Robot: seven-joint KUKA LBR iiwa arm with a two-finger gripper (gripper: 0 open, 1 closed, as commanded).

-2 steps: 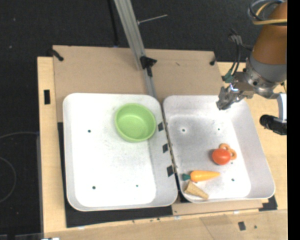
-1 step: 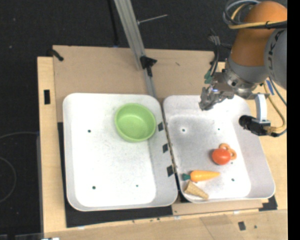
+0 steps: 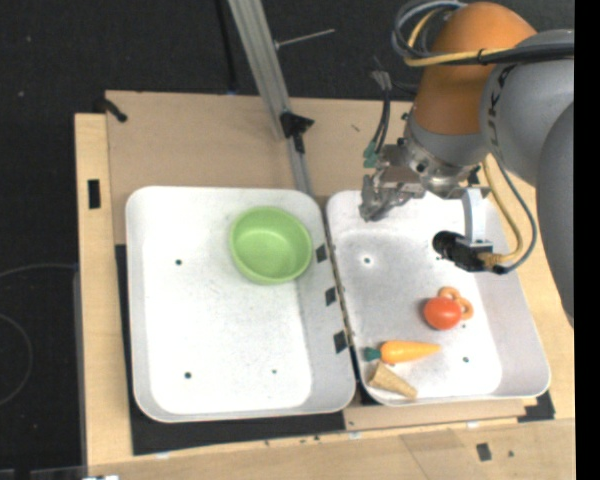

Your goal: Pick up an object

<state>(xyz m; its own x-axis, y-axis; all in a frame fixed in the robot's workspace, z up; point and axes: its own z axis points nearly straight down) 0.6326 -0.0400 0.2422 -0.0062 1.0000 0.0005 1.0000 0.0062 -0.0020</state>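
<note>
You are looking down on two white bins side by side. In the right bin (image 3: 510, 368), a small round red-orange toy with an orange loop (image 3: 444, 309) sits near the middle. Just below it lies an orange carrot shape with a green end (image 3: 408, 350), and touching that, at the bin's near rim, a tan wedge (image 3: 393, 380). Your gripper (image 3: 380, 202) hovers over this bin's far-left corner, holding nothing; its spread cannot be judged. The left bin (image 3: 170, 368) holds a green bowl (image 3: 270, 245).

Two white bins (image 3: 160, 368) side by side on tan bench (image 3: 180, 138); slanted metal pole (image 3: 265, 68) rises behind left bin.
</note>
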